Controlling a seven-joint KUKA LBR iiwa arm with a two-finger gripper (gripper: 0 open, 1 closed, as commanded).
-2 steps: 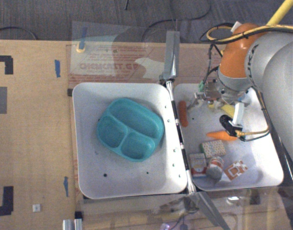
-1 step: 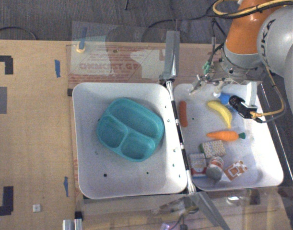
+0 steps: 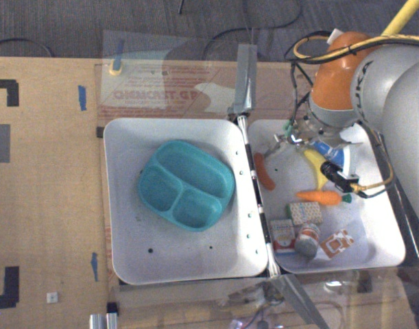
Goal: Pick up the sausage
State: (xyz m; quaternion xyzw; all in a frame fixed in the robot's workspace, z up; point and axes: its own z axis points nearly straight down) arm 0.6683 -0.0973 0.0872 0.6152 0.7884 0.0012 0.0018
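The sausage (image 3: pixel 264 171) is a short reddish-brown piece lying at the left side of the right bin (image 3: pixel 387 249), close to the divider between the bins. My gripper (image 3: pixel 292 138) hangs under the orange wrist band over the upper part of that bin. It is a little up and to the right of the sausage, and apart from it. Nothing shows in the gripper's hold.
Right of the sausage lie a yellow banana (image 3: pixel 310 162), a blue item (image 3: pixel 330 151) and an orange carrot (image 3: pixel 321 197). Small boxes (image 3: pixel 305 213) and a can (image 3: pixel 307 241) sit near the front. The left bin (image 3: pixel 127 252) holds a teal divided plate (image 3: pixel 186 184).
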